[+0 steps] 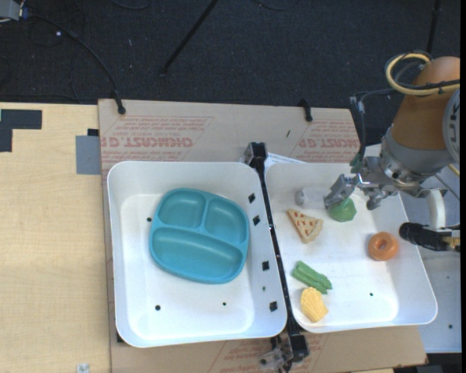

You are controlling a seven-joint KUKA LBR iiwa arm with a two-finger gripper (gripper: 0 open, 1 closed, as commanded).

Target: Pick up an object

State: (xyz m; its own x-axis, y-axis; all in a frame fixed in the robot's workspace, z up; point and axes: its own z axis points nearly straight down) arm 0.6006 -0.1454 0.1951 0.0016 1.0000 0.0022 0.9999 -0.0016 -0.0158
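Observation:
My gripper [356,196] hangs over the back of the right bin [419,301], its two silver fingers spread apart and open. A round green toy [343,210] lies on the bin floor right under the left finger [336,192], not clamped between the two. A pizza-slice toy [304,225] lies to the left of it. An orange donut [383,246] sits at the right, a green pea pod [311,276] and a yellow corn cob [314,305] toward the front. A small grey piece [300,197] rests near the back.
The left bin [132,309] holds a blue divided plate [199,235]. A black divider [266,231] runs between the bins. Cardboard [186,134] lies behind them, and a wooden bench top [39,247] spreads to the left.

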